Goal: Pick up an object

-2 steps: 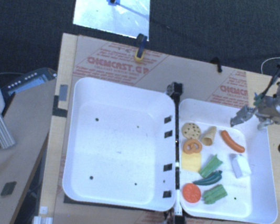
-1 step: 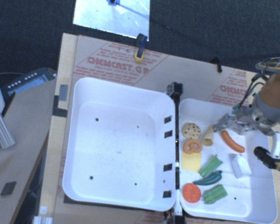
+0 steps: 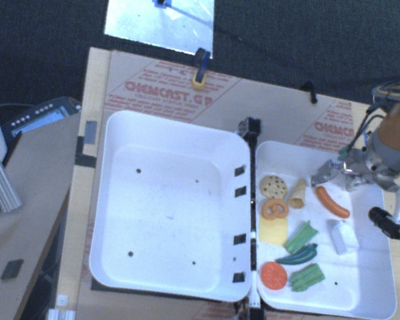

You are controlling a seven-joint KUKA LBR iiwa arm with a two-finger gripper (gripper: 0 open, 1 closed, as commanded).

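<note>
Smooth white plastic bin (image 3: 370, 298) holds glossy sausage (image 3: 332, 202), speckled round cookie (image 3: 273, 185).

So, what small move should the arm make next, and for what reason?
Probably a short descent onto the sausage. The gripper hangs in the right bin, just above that sausage's upper end, and nothing is seen between its fingers. The sausage lies apart from the cone and the white block, so the way down looks free.
</note>
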